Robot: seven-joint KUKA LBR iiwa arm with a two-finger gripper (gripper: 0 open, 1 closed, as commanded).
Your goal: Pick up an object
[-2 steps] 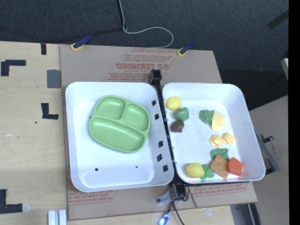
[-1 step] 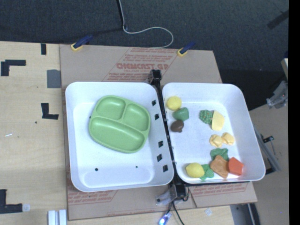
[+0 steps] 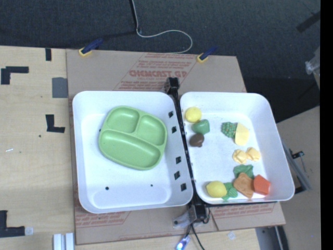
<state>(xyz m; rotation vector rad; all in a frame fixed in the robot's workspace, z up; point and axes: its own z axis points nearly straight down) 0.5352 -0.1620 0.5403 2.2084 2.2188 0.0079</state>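
Opening on the camera view, and the pick is not yet under way: nothing is being lifted, every object is lying loose, so I'm judging this as the choosing-and-approach step. Whether the gripper is open or closed, I cannot tell.

The candidates are all sitting in the right bin (image 3: 270, 113). Along its left wall a yellow ball (image 3: 192, 114), a green piece (image 3: 202, 126) and a brown piece (image 3: 196, 139) are crowding together, touching or nearly so. Nearer the middle a leafy green piece (image 3: 227, 128) is pressing against a yellow wedge (image 3: 242, 135), with pale yellow bits (image 3: 245, 154) just below. At the near edge a yellow lemon shape (image 3: 216, 189), an orange-brown chunk (image 3: 243, 184) and a red block (image 3: 261, 185) are bunching up.

The left bin (image 3: 83, 108) is carrying a green divided plate (image 3: 133, 137), lying flat near its middle.

The next move, I'm thinking, is calling for a descent over something with free sides; the red block at the near right corner is looking promising, though the wall is close.

On writing: red print (image 3: 156, 73) is running across the cardboard sheet (image 3: 93, 74) beyond the bins' far edge, reading upside down from here and too blurred for me to spell out.
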